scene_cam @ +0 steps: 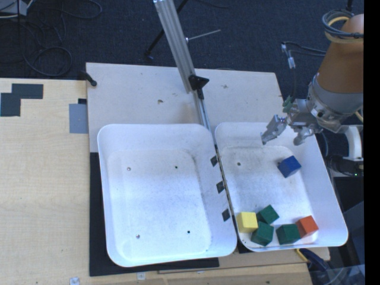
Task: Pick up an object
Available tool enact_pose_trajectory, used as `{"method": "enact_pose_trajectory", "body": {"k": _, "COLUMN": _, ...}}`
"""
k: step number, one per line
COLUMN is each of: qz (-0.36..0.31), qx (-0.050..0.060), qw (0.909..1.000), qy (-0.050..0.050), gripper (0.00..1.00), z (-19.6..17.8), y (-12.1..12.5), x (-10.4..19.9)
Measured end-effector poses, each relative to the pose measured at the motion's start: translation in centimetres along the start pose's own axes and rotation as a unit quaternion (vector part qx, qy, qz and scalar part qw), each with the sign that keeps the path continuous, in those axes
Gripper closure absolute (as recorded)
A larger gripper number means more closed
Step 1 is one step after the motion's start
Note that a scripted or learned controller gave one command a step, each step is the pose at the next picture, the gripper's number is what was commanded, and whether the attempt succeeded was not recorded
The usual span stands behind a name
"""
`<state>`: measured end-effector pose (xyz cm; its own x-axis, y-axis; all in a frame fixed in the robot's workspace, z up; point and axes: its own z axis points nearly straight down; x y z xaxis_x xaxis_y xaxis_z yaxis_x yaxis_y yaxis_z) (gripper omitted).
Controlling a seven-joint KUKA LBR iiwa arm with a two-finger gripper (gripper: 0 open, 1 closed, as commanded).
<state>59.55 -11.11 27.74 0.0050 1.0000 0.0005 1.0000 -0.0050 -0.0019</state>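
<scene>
The gripper (288, 132) hangs over the far edge of the right bin (332, 209), fingers spread apart with nothing between them. A blue cube (289, 166) sits just below it, toward the bin's right side. Along the near edge huddle a yellow cube (247, 221), three green cubes (268, 214) and an orange cube (307, 224). The left bin (113, 189) lies alongside.

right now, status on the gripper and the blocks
Gripper open, holding nothing, above right bin's far end. Blue block nearest, lying alone. Other blocks clustered at near edge. Nothing in the way.
</scene>
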Motion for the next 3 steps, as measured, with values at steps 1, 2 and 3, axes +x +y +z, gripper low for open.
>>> {"method": "enact_pose_trajectory", "body": {"k": 1, "qz": -0.001, "qx": 0.005, "qw": 1.0, "qy": 0.0, "gripper": 0.0, "z": 13.9, "y": -1.6, "x": -7.8}}
{"method": "enact_pose_trajectory", "body": {"k": 2, "qz": -0.003, "qx": -0.012, "qw": 0.9999, "qy": -0.004, "gripper": 0.0, "z": 16.3, "y": 2.5, "x": -9.5}}
{"method": "enact_pose_trajectory", "body": {"k": 3, "qz": -0.003, "qx": -0.013, "qw": 0.9999, "qy": -0.005, "gripper": 0.0, "z": 16.5, "y": 3.7, "x": -9.6}}
